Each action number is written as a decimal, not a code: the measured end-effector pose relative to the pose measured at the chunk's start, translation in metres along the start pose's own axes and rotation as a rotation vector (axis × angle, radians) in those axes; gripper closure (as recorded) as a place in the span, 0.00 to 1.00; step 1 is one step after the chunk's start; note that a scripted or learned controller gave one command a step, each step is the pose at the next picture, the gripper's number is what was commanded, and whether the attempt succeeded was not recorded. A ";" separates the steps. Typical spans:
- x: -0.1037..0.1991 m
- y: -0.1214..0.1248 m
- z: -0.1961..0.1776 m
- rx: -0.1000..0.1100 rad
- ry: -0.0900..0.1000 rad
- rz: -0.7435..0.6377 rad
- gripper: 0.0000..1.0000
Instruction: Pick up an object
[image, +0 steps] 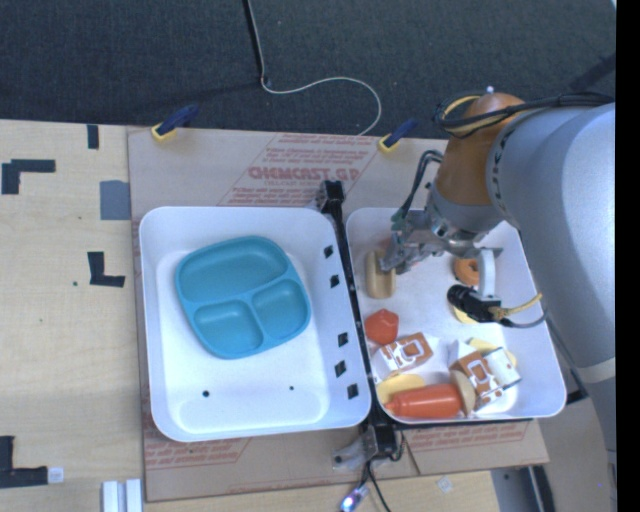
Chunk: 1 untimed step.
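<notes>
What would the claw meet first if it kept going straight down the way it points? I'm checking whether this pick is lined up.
Probably the tan rounded piece by the right bin's left wall; the claw sits just above-right of it, though depth is unclear.

Grey arm (570, 220), orange band (475, 160) above wrist, black cables looped over it, dark metal jaws.

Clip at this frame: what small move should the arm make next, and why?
Probably a short descent. The hand hovers in the right bin, just right of the tan piece by the divider, with nothing visibly between its fingers. Nudging slightly toward that piece and lowering looks like the nearest pick; the red block lies farther down.
</notes>
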<state>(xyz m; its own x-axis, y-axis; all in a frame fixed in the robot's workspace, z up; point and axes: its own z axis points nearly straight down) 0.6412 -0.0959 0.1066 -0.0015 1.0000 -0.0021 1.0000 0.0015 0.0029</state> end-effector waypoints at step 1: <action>0.061 -0.021 -0.082 0.002 0.002 -0.003 1.00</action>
<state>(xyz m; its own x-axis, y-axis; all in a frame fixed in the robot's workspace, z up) 0.6194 -0.0351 0.1883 -0.0047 1.0000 -0.0002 1.0000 0.0047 0.0014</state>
